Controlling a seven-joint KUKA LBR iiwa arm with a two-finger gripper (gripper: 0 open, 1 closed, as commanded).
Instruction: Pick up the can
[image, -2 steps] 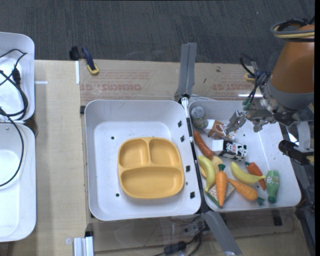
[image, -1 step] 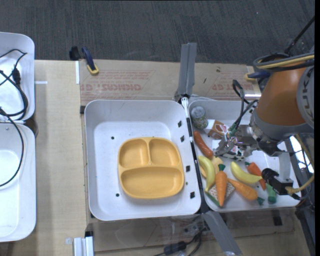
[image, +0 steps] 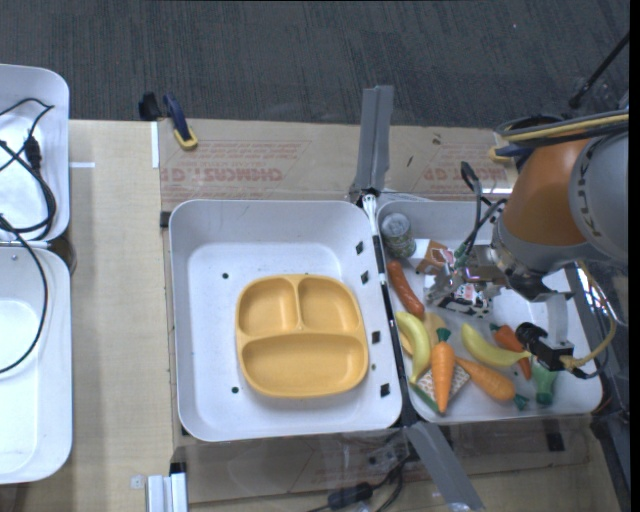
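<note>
One claw (image: 462, 292) low among toys, can (image: 397, 234) apart.

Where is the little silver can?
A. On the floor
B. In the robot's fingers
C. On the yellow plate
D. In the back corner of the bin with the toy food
D. The small silver metal can stands in the right white bin, in its far left corner, behind the toy sausage and bananas.

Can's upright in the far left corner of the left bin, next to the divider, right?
Wrong bin. The can stands upright in the far left corner of the right bin, beside the divider, as the camera view shows. The left bin holds a yellow plate.
</note>
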